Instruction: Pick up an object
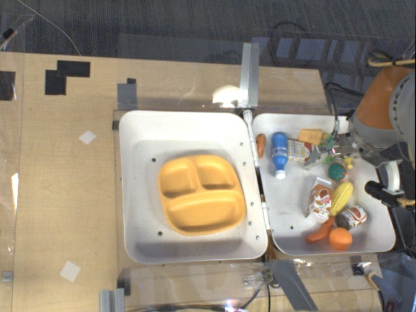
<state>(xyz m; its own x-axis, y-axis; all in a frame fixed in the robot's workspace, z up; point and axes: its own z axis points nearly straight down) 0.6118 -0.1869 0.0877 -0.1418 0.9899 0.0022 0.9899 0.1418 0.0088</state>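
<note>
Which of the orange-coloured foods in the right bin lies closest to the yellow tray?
The small carrot lying along the right bin's left wall. The orange and the other carrot sit far off, near the front right corner.

The grey arm (pixel 390 106) with its orange band comes in from the right. Its gripper (pixel 331 147) points left and sits low down.

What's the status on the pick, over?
Tool low over right bin, nothing seen in it. Green ball just below. Corn, bottle, can close around.
</note>
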